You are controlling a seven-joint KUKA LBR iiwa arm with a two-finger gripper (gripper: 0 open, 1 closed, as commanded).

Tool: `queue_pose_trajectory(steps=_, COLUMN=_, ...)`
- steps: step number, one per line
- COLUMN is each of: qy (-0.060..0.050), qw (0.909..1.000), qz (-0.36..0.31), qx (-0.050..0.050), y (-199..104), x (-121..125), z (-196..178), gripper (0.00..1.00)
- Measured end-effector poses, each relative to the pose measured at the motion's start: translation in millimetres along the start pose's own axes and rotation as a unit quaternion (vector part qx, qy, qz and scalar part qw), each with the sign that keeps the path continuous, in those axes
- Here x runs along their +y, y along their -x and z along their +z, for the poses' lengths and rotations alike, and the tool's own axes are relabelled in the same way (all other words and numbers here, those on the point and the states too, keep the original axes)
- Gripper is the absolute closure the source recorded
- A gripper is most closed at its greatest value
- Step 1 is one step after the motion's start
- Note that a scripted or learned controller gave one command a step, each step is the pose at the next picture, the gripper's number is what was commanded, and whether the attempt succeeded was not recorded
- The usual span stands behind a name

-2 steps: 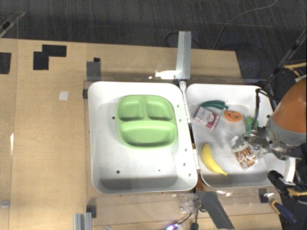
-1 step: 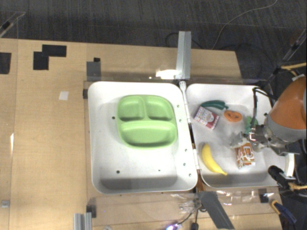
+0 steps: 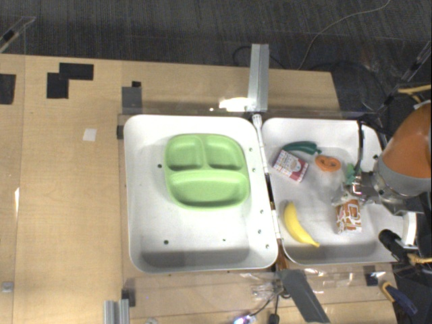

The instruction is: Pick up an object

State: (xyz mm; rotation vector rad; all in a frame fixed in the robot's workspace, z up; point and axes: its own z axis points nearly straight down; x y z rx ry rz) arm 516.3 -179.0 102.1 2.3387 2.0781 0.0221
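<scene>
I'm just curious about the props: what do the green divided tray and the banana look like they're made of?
The green divided tray looks like moulded plastic: one even colour, rounded compartments, a dull sheen. The banana seems smooth and evenly yellow, which hints at a plastic toy, though a real fruit can't be ruled out at this distance.

A yellow banana, an orange-and-white packet, a small carton and an orange disc are lying in the frame's right-hand bin.
</scene>
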Motion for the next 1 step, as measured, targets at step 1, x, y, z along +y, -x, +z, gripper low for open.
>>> queue_pose_trajectory(steps=1, qy=-0.008, qw=0.9993, qz=-0.036, qx=0.000, y=-63.0, x=14.7, z=-111.7, gripper=1.00)
